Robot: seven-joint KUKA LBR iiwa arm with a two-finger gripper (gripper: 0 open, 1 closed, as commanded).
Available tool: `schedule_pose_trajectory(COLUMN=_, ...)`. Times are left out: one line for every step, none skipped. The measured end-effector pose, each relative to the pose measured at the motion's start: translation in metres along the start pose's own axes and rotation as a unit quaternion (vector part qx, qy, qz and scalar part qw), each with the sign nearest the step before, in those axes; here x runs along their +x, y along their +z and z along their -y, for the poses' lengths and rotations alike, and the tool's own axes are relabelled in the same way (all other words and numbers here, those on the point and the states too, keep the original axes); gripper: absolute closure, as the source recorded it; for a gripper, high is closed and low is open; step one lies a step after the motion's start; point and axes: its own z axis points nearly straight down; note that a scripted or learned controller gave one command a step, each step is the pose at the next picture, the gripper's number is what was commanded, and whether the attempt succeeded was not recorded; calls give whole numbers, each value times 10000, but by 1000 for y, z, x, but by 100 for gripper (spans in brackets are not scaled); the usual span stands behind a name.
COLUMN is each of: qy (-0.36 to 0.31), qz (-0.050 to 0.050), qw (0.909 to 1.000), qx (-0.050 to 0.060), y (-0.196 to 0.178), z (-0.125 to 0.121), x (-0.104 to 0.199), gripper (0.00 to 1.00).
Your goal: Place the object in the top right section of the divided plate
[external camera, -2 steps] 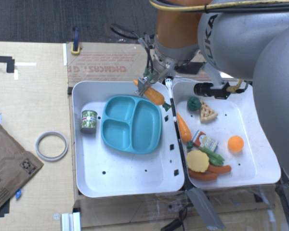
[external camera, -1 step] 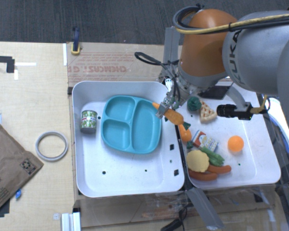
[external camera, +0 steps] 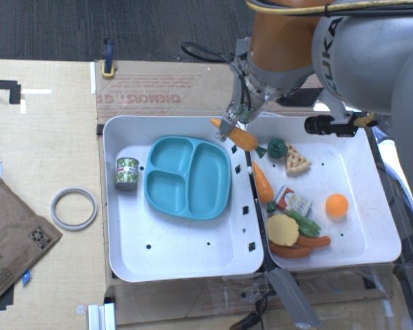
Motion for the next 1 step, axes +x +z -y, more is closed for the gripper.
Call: schedule_pose_trajectory(qy=-1272, qz=-1, qw=9919, qx=2, y=66, z=-73, x=37, gripper=100)
